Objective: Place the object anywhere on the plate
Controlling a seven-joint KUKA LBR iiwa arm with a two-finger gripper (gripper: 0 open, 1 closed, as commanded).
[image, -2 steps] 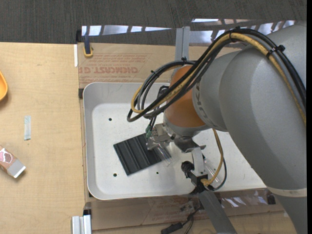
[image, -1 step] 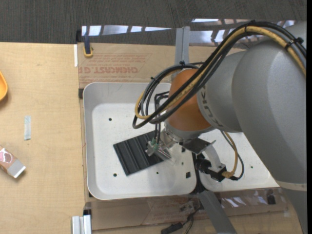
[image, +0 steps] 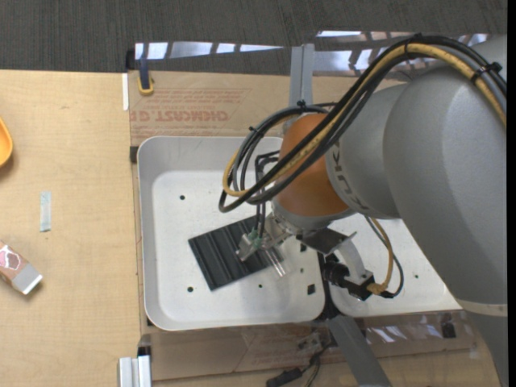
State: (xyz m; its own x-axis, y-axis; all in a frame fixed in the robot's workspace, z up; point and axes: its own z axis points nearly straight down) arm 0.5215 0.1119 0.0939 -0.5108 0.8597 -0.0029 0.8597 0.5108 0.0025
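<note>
My gripper (image: 270, 258) hung low over the left bin (image: 161, 176), its metal fingers (image: 276, 266) at the right end of a dark ribbed plate (image: 219, 254) lying flat on the bin floor. I could not tell how far they were parted, nor whether they held anything. My arm (image: 419, 143) hid most of the right bin (image: 407, 285).

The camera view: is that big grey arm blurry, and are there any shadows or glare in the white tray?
In the camera view the grey arm looms close and looks soft; the left bin is evenly lit, with mild brightness on its rim and only faint shadow beside the dark ridged plate.
</note>
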